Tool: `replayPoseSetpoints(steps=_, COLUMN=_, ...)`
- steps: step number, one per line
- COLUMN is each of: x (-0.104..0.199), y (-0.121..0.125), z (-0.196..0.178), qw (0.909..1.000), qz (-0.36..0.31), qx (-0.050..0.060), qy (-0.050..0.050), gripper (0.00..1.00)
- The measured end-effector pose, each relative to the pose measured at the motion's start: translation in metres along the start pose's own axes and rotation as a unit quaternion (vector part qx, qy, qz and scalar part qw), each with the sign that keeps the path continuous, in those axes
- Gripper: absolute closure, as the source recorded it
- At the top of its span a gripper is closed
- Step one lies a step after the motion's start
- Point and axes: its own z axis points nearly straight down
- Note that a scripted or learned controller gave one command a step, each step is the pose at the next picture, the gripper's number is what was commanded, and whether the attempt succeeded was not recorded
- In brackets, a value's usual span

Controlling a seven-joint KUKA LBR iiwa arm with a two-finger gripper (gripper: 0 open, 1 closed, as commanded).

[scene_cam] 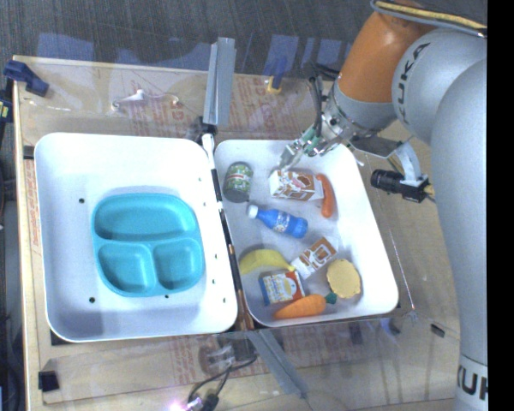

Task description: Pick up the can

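Bins stood side by side on the bench. The small round greenish metal can (237, 181) lay in the right white bin (373, 229), at its upper left corner, just beside the wall shared with the left white bin (60, 229), which held a turquoise plastic divided tray (148, 242). The metal two-finger gripper (293, 156) hung over the brown and white carton (295, 185), near the far rim; its jaws stood a little apart, holding nothing. Bare floor lay between can and carton. A blue plastic bottle (281, 222) lay below them.

Can (237, 181): small, green-labelled, lying tilted in the right bin's upper-left corner, near the bin wall.
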Motion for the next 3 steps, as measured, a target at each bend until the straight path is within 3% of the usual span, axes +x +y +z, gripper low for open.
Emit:
replayPoseSetpoints(steps=1, x=0.0, y=0.0, z=0.0, qw=1.0, qz=0.0, qx=0.0, qy=0.0, gripper=0.0)
replayPoseSetpoints(steps=2, x=0.025, y=0.028, z=0.117, qw=0.999, qz=-0.044, qx=0.002, qy=0.0, gripper=0.0)
replayPoseSetpoints(steps=3, x=0.0, y=0.016, z=-0.006, qw=0.9935, qz=-0.114, qx=0.0, qy=-0.001, gripper=0.0)
